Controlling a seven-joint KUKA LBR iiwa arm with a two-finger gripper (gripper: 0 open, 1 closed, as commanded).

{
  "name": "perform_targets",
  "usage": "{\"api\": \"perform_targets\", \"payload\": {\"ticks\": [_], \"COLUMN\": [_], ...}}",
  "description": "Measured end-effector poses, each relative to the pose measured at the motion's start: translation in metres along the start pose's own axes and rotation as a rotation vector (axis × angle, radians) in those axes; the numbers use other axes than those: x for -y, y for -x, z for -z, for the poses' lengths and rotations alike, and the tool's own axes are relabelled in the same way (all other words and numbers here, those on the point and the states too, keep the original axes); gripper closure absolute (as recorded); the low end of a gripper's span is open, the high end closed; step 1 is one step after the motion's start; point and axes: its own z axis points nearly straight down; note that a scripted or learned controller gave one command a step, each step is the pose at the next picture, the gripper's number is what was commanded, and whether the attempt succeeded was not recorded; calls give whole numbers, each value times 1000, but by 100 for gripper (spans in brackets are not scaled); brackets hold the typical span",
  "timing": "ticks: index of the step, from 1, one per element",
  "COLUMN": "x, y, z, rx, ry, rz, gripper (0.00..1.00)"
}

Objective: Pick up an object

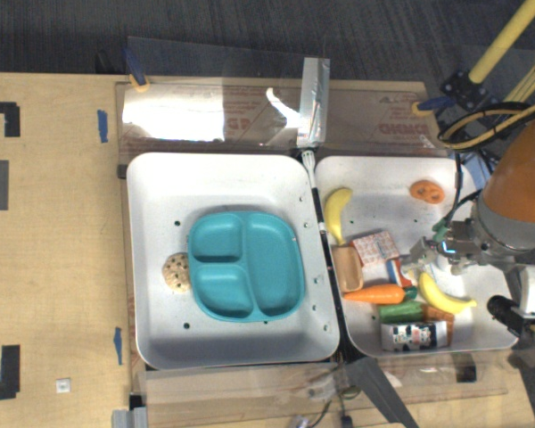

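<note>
The right bin (388, 185) holds a yellow banana (337, 212) at its left wall, an orange round piece (426, 191) at the back, and a red-and-white packet (375, 249). It also holds a brown block (348, 267), a carrot (381, 295), a green vegetable (401, 311), a dark can (416, 333) and a second banana (446, 295). My gripper (431, 253) reaches in from the right and hangs low over the bin's middle, just above the second banana and right of the packet. Nothing is visibly held.
The left bin (152, 185) carries a teal divided plate (247, 264) with a speckled cookie (176, 272) beside its left edge. Behind both bins stand a clear panel (214, 105) and cardboard. Yellow and black cables (481, 105) hang at the back right near the arm (517, 194).
</note>
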Motion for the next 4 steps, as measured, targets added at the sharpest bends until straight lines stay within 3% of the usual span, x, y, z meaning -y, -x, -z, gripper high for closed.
{"api": "perform_targets", "payload": {"ticks": [1, 2, 3, 4], "x": [28, -11, 31, 29], "y": [-25, -23, -51, -51], "z": [-54, -54, -54, -43], "rx": [3, 3, 1, 3], "ry": [10, 9, 8, 14], "rz": [59, 80, 66, 65], "gripper": [0, 0, 0, 100]}}
